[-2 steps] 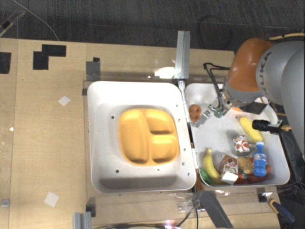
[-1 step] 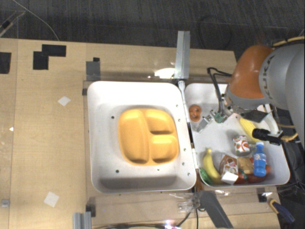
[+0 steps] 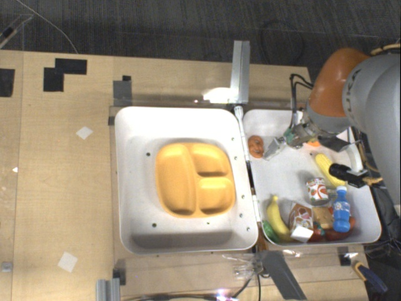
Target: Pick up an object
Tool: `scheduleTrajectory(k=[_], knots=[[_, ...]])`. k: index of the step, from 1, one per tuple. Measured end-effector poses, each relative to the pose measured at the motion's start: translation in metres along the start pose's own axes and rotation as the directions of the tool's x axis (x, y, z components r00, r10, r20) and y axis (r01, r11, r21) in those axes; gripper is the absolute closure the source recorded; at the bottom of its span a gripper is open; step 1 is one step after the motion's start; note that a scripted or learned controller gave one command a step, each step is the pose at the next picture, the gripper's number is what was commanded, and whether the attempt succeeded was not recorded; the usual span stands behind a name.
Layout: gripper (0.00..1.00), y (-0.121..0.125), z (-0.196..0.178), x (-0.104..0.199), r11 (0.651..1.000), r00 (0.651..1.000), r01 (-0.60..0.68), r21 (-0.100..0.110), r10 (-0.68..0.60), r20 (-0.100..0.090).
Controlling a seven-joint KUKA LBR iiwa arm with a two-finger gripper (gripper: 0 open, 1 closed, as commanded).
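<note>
Over in the right bin (image 3: 369, 227), the fingers (image 3: 274, 148) hang just beside a small orange ball (image 3: 255, 145) at the left wall; I cannot tell whether they are parted. Left bin (image 3: 135, 168) holds a yellow tray (image 3: 192, 179).

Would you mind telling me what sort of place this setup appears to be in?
Probably a robotics lab workcell for grasping trials: a wooden bench bears two white bins, the left bin holding a yellow divided tray, the right bin holding toy food such as a banana, with the gripper over it.
</note>
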State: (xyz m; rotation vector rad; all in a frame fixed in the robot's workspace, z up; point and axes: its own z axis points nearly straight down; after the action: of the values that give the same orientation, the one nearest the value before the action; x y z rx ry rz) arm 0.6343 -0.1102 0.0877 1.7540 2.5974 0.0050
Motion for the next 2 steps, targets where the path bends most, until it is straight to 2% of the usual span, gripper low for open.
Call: scheduleTrajectory(k=[1, 2], knots=[[0.0, -0.018, -0.068, -0.024, 0.951, 0.951, 0.311, -0.002, -0.311, 0.003], [0.0, -0.024, -0.007, -0.007, 0.993, 0.993, 0.12, 0.002, -0.12, -0.003]])
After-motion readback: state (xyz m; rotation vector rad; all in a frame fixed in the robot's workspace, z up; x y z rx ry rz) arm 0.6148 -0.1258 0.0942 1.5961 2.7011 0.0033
